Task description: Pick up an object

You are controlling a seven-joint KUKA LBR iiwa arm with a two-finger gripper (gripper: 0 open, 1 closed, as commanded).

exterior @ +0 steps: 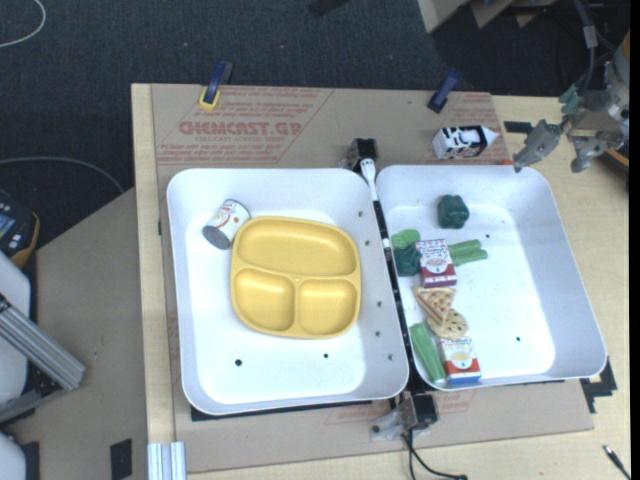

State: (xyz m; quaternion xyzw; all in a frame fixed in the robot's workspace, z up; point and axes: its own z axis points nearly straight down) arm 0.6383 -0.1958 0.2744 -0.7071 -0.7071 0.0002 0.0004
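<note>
The gripper (pixel 548 146) hangs with its fingers spread, holding nothing, above the far rim of the right bin (pixel 560 268). Nearest, below and to its left, lies the dark green block (pixel 453 210), well apart from neighbours; descend centred over it before closing.

Grey metal gripper (pixel 548 151) with thin fingers, dark cables
</note>
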